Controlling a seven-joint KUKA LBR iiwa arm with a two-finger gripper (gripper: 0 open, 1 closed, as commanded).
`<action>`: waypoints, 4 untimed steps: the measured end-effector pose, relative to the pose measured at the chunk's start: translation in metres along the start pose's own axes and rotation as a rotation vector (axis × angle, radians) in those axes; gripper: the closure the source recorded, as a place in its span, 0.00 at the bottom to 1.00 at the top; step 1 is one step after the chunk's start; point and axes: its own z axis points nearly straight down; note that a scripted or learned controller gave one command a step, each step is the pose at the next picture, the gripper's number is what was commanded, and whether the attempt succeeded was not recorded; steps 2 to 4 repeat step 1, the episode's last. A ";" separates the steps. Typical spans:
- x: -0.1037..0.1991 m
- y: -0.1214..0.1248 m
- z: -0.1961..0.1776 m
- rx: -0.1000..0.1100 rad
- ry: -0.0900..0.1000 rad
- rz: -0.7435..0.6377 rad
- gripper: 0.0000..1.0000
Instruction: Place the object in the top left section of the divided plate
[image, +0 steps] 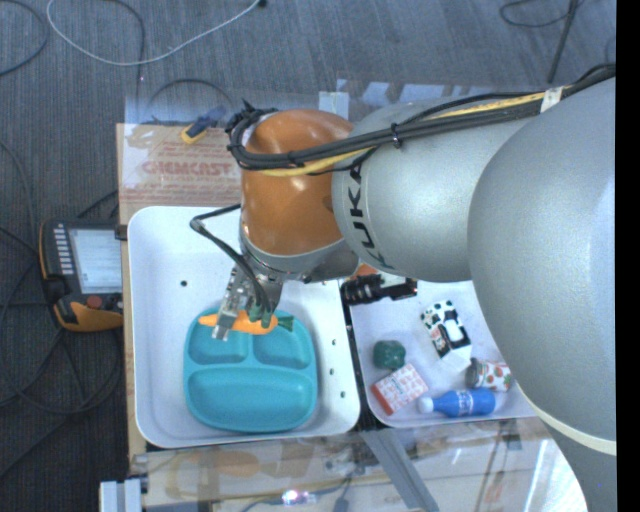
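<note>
Grey carpet surrounds the table (150, 165), where two white bins sit side by side. Over the left bin (165, 260), the gripper (238, 308) hangs above the teal divided plate (250, 378). An orange carrot-like object (243, 322) lies at the plate's top left section, directly beneath and touching the fingers, apparently pinched between them.

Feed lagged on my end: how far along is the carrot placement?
Reached: the hand is over the teal divided plate's upper edge in the left bin. In hand: an orange carrot-like toy sits at its tips, by the top left section. Left: release and retreat.
</note>
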 end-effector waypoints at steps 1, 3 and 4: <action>0.000 0.000 0.000 -0.001 0.000 0.000 0.00; 0.000 0.000 0.000 -0.001 0.000 0.000 0.00; 0.000 0.000 0.000 -0.001 0.000 0.000 0.00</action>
